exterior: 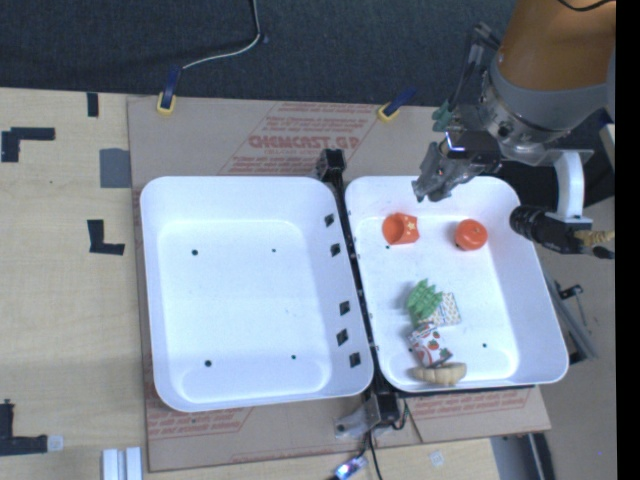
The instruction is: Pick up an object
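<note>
The right bin (520, 298) holds two orange pieces: one (401, 229) at its upper left and a rounder one (471, 234) to its right. Lower down lie a green toy (424, 299), a small patterned packet (446, 311), a red-and-white item (430, 346) and a tan banana-shaped piece (440, 373) near the front wall. My gripper (437, 183) hangs above the bin's back edge, between and behind the two orange pieces, with nothing seen between its fingers.
The left bin (240, 293) sits beside the right one, joined by a black hinge strip (345, 268). Both rest on a cardboard sheet (290, 143). A white cable (225, 53) and blue-yellow clips lie behind. The arm's body rises at the upper right.
</note>
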`<state>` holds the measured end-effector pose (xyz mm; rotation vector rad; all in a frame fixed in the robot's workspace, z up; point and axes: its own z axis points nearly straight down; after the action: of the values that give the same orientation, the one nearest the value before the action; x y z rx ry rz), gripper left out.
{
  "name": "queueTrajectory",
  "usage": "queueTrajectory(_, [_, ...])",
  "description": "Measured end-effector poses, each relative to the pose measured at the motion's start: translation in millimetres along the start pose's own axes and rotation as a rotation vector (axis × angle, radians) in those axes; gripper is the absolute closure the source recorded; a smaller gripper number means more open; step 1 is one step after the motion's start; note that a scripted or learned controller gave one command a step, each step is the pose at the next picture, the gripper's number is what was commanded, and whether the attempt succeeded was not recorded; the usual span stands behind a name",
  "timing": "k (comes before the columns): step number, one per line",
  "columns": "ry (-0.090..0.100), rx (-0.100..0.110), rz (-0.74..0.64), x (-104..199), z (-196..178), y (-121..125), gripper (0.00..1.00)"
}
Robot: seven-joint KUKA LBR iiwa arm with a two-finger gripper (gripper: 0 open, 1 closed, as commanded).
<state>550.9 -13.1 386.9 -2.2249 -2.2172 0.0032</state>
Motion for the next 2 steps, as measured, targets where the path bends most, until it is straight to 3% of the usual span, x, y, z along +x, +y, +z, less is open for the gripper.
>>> queueTrajectory(1, [0.001,0.006,-0.010,68.9,92.2,40.2,1.00])
queueTrajectory(2, [0.002,0.006,-0.012,138.1,130.6,-2.6,1.00])
